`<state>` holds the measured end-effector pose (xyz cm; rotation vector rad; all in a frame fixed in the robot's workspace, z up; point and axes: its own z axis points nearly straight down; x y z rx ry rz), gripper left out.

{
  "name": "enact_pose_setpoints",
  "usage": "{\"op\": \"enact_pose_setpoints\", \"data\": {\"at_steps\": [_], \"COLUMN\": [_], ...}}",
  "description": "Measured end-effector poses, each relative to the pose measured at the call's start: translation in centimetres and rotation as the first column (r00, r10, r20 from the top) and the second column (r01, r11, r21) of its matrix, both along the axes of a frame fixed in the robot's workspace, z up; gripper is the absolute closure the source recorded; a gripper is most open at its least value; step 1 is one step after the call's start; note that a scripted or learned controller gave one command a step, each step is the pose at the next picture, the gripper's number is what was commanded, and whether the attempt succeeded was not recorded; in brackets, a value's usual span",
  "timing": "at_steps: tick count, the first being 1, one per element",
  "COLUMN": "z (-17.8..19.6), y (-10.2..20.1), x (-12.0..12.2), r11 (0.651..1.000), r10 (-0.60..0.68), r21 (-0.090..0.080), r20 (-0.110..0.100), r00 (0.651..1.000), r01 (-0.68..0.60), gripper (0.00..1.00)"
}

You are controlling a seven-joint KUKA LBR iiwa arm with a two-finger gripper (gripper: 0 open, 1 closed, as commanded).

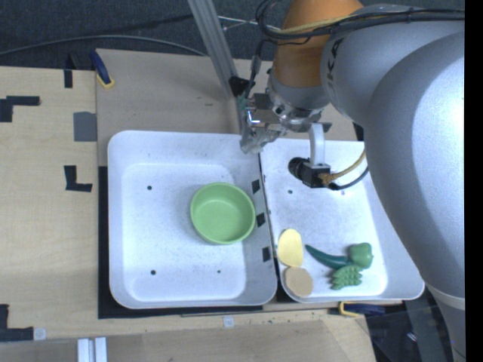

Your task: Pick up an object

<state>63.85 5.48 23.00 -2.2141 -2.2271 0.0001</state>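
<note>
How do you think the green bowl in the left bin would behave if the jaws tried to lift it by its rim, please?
The green bowl looks like thin moulded plastic, so probably light and stiff. It sits upright on a broad base, so it would likely slide on the smooth left bin floor rather than tip. Its glossy, curved rim may slip from a pinch.

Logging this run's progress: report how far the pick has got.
Done: nothing looks picked. The green bowl sits in the left bin; the yellow piece, tan piece and green toys lie at the right bin's near end. In hand: the gripper is at the bins' far edge, with no object seen between its fingers. Left: reach an object, grasp, lift.
</note>
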Motion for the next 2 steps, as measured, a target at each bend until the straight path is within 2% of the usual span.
{"op": "enact_pose_setpoints", "data": {"at_steps": [1, 2], "z": [0.21, 0.21], "y": [4.09, 3.86], "x": [1.72, 1.66], "r11": [1.000, 1.000], "r10": [-0.001, -0.003], "r21": [0.000, -0.003], "r20": [0.001, 0.000], "r00": [1.000, 1.000], "r01": [0.001, 0.003], "gripper": [1.00, 0.00]}}
